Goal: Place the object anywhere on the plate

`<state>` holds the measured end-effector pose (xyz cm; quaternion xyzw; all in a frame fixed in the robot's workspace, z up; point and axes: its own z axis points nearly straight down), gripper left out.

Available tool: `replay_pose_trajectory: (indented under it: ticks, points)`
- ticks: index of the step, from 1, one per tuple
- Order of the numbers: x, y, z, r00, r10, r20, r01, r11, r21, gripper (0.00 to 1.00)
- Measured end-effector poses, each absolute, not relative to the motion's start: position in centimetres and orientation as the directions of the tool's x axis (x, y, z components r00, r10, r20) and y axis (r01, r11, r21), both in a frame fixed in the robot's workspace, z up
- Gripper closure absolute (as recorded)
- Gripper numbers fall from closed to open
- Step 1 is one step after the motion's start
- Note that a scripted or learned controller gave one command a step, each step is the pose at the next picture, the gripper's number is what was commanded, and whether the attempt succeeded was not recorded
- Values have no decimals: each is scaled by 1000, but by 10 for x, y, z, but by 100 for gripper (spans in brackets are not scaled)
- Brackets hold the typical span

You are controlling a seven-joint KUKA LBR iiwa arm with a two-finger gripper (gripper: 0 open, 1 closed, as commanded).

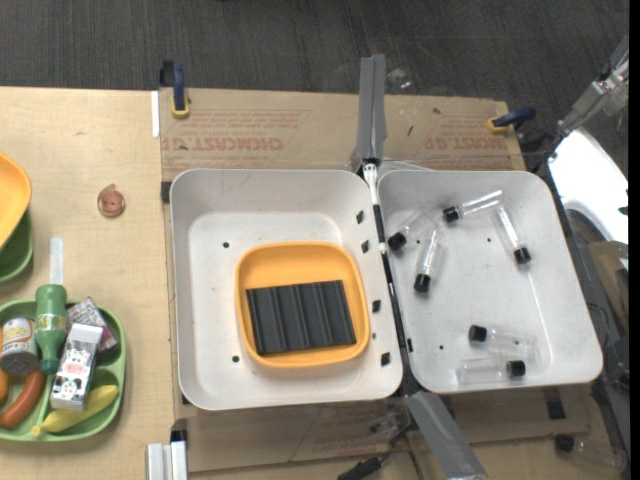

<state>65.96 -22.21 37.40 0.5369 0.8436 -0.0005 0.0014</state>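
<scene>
An orange plate [300,258] with rounded corners sits in the middle of the left white bin [200,268]. A dark grey ribbed rectangular block [302,316] lies flat on the plate, within its rim. The right white bin [560,268] holds several clear plastic tubes with black caps; one [428,258] lies near the divider, another [472,208] at the back, and one [497,340] near the front.
On the wooden bench to the left stand a green tray of toy food [100,408], an orange bowl [12,203] and a small pink disc [111,202]. A metal post [371,108] rises behind the bins. White machinery [590,173] sits at the right edge.
</scene>
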Motion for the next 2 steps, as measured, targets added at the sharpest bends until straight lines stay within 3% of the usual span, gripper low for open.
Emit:
replay_pose_trajectory:
  ticks: [1,2]
  points:
    - [595,-223,432,-486,874,-2,874,486,0,0]
    - [525,-223,442,-598,801,-1,801,598,0,0]
